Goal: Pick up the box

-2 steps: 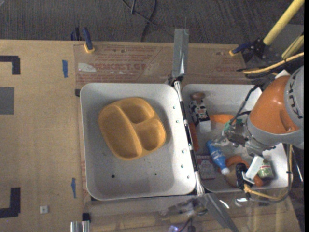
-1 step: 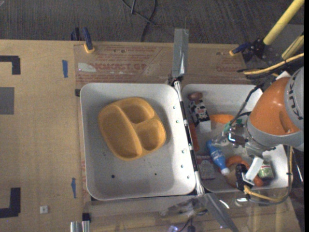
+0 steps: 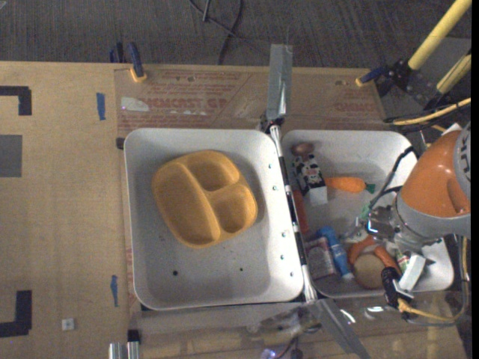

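Gripper (image 3: 376,239), state of closure impossible to tell, hovering at right bin's (image 3: 389,142) front edge; box (image 3: 321,259) lying beside divider, needing approach squarely from above

Dark grey carpet floor (image 3: 90,13) lies beyond the cardboard-topped bench (image 3: 60,200).

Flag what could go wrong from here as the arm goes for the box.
1. The small dark rectangular box lies against the blue tube and the bin's dividing wall, so fingers may catch neighbours.
2. The grey-and-orange arm hangs over the brown round object, not the box, so it may grab that.
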Tool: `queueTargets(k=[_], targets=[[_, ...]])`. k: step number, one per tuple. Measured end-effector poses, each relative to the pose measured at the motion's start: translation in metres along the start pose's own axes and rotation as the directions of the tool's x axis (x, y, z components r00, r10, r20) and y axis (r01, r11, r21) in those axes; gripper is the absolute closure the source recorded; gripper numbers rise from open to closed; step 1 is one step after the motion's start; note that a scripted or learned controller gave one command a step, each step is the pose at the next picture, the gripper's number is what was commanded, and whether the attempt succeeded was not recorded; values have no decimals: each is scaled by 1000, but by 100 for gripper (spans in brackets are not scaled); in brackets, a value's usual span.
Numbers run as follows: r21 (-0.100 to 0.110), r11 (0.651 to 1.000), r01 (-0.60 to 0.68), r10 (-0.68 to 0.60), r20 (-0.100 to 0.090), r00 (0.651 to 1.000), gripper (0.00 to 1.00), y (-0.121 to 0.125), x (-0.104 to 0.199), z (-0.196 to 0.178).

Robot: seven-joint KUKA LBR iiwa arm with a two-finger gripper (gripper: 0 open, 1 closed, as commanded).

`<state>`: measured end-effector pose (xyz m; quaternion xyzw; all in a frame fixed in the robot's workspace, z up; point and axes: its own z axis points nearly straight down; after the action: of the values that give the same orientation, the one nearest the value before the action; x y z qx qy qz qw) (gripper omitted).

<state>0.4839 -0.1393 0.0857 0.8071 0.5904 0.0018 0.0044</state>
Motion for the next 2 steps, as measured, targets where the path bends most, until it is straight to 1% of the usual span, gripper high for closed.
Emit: queueTargets(k=[1,2], targets=[[4,1000,-2,2,-2,1000,100,0,0,-8],[14,1000,7,-7,-1,1000,100,36,115,-97]])
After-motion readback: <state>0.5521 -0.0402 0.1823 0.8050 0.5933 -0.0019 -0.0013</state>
